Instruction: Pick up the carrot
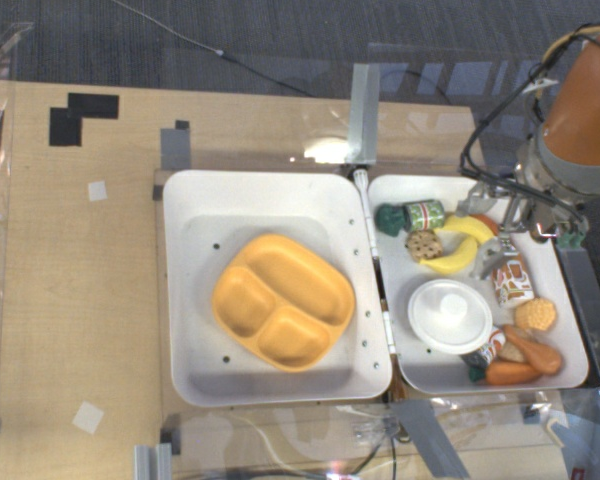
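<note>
The pincer (500, 230) hangs over the back of the right bin (577, 368), metal parts low beside the banana (458, 246); whether it is apart or together I cannot tell, since cables and the wrist crowd that spot. Nothing can be seen held in it.

The carrot (510, 373) lies well toward the camera from the pincer, at the bin's front edge, its green end pointing toward the left bin (185, 288). Just behind it rests a sausage-like piece (532, 351), touching or nearly so — a crowded corner, which I judge will make a clean grip awkward. Between pincer and carrot sit a small carton (512, 282), a round orange biscuit (535, 315) and a white bowl (450, 314).

Far to the pincer's left, the yellow divided plate (283, 299) lies alone in its bin on the counter (70, 298) — likely a drop-off place, not needed here.
</note>
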You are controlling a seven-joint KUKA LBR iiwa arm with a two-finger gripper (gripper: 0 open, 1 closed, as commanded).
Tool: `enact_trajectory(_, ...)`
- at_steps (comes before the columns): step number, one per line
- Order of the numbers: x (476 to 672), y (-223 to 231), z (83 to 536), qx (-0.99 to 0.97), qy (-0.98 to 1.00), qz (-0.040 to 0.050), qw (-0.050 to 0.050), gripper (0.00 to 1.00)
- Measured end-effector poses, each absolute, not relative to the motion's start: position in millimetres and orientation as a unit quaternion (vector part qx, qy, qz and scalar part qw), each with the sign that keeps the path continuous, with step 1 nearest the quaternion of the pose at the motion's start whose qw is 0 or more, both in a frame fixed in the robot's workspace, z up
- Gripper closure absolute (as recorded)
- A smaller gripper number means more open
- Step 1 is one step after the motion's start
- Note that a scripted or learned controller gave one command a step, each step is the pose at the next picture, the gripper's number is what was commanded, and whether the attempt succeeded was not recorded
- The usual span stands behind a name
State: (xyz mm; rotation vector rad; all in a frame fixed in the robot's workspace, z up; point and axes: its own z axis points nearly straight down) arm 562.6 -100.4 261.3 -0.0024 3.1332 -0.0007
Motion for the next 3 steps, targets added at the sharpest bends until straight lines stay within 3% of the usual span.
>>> enact_trajectory(1,496.8,-103,177,-0.018,1.000,0.0001,0.001,0.00)
enact_trajectory(2,573.5,-118,228,0.040,0.999,-0.0005,0.007,0.00)
enact_trajectory(3,540.1,-18,197,-0.023,1.000,0.0017,0.003,0.00)
